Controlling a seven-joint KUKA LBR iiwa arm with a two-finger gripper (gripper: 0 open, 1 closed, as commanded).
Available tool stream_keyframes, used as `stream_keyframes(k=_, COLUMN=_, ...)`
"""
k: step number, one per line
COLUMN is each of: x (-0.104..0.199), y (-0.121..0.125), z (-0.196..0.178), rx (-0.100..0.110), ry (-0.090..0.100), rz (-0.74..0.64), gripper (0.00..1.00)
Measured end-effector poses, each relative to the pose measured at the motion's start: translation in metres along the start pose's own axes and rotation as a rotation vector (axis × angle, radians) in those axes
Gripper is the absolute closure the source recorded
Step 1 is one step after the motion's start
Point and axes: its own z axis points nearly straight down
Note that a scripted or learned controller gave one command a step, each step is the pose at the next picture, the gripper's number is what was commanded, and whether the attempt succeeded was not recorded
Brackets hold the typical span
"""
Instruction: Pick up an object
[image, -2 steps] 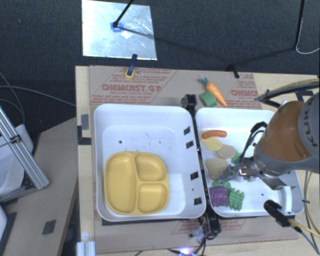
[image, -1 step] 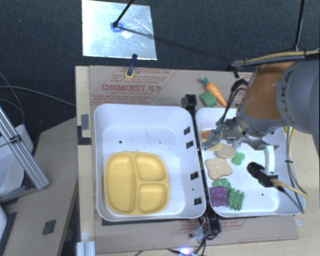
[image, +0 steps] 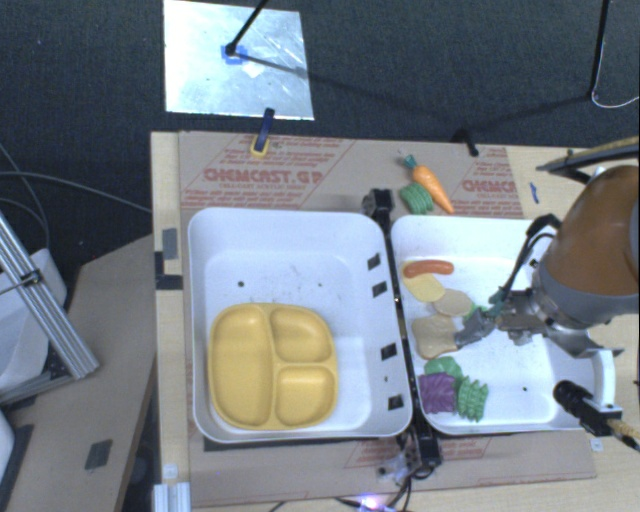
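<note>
Grey arm (image: 590, 260) reaches low over the right bin (image: 520, 395), hand (image: 472, 330) aperture unclear beside tan food (image: 432, 335).

hot dog (image: 429, 268): red-orange, lying flat, far part of right bin
yellow piece (image: 424, 289): flat, round, just below hot dog
tan pieces (image: 440, 322): pale, flat; one by yellow piece, bigger one nearer, next to gripper tip
purple veg (image: 439, 391): leafy, near edge of right bin
green veg (image: 471, 396): leafy, touching purple veg on its right
</note>
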Motion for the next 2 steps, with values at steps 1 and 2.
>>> stream_keyframes(k=1, x=0.003, y=0.003, z=0.0, rx=-0.004, ry=-0.001, rz=-0.006, gripper=0.0)
stream_keyframes(k=2, x=-0.035, y=0.035, z=0.091, rx=0.0, ry=-0.002, rz=-0.005, gripper=0.0)
